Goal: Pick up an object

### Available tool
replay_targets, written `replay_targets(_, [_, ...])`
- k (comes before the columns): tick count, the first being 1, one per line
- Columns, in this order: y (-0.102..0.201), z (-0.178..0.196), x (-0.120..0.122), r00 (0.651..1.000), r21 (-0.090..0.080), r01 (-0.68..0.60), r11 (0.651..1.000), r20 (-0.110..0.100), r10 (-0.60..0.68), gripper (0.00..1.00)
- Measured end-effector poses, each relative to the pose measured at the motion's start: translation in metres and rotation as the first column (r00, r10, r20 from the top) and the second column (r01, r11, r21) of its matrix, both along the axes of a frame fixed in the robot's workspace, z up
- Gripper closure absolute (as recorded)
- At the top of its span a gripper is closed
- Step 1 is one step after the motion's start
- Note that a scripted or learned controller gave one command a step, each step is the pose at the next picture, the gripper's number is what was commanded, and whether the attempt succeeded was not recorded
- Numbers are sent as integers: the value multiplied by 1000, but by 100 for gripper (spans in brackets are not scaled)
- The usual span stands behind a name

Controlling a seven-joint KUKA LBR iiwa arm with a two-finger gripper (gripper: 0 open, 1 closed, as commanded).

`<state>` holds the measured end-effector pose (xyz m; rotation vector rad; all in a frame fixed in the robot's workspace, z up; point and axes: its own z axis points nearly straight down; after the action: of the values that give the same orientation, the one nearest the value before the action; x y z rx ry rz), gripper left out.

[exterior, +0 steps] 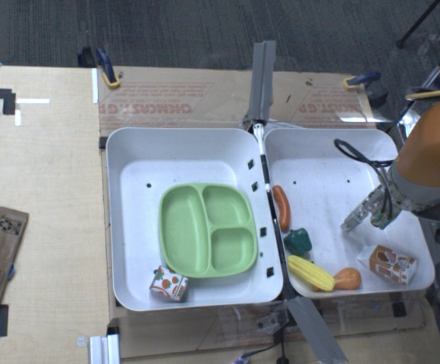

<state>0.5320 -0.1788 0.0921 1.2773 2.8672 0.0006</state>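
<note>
While hanging over the right bin [334, 154] with gripper [363, 217] spread open and grasping nothing, best to drop straight down onto one item and close squarely across its narrow side. Nearest candidate: small carton [391, 265], white with brown print, lying tilted by the bin's near right corner, just beside an orange vegetable [347, 278]. Clear of the corn cob [310, 273], so little risk of nudging neighbours.
</note>
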Motion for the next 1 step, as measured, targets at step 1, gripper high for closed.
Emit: replay_targets(1, [65,23,-2,992,1,124,992,-3,-124,100])
